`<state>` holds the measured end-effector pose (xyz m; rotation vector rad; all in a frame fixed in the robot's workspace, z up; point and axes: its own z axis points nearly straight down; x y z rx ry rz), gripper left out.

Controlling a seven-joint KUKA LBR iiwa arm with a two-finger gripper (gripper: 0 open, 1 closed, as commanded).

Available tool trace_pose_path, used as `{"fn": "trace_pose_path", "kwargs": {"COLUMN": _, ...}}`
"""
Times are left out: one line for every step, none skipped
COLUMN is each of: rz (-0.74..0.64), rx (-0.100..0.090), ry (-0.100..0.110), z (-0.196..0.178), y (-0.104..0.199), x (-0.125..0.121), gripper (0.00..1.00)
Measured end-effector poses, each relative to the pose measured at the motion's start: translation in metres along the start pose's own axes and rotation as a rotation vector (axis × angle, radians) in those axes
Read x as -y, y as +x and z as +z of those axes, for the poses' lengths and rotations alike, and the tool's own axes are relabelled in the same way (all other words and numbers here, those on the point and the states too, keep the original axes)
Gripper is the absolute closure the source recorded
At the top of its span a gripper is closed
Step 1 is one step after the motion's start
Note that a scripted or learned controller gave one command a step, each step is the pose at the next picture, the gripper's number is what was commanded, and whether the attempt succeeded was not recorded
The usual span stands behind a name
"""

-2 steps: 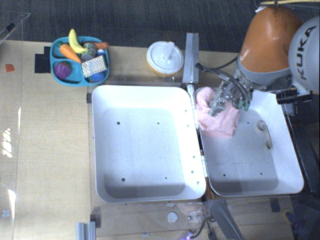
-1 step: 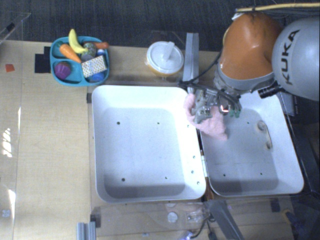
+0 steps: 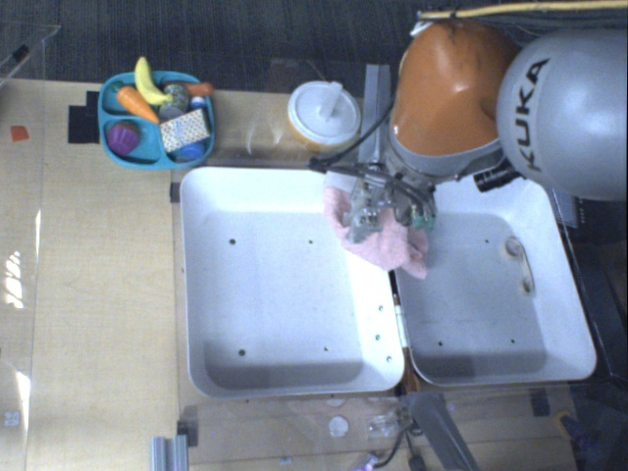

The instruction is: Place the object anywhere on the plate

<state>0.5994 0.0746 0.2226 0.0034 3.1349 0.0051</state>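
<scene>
Even, fairly bright light falls from overhead, with no hard glare on the desk (image 3: pixel 88 292). The two white bins come close to washing out: the left bin (image 3: pixel 280 283) is brightest in its middle and darkens to soft grey shadow along its near wall, as does the right bin (image 3: pixel 491 312). The orange band (image 3: pixel 446 86) carries a broad dull highlight. The whole picture is soft and low in detail; small things in the blue tray (image 3: pixel 152 121) blur together.
</scene>
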Motion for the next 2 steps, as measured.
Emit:
{"fn": "trace_pose_path", "kwargs": {"rz": -0.002, "rx": -0.002, "ry": 0.0, "z": -0.0066, "y": 0.0022, "x": -0.0514, "gripper": 1.0}}
{"fn": "trace_pose_path", "kwargs": {"rz": -0.001, "rx": -0.001, "ry": 0.0, "z": -0.0068, "y": 0.0021, "x": -0.0513, "gripper": 0.0}}
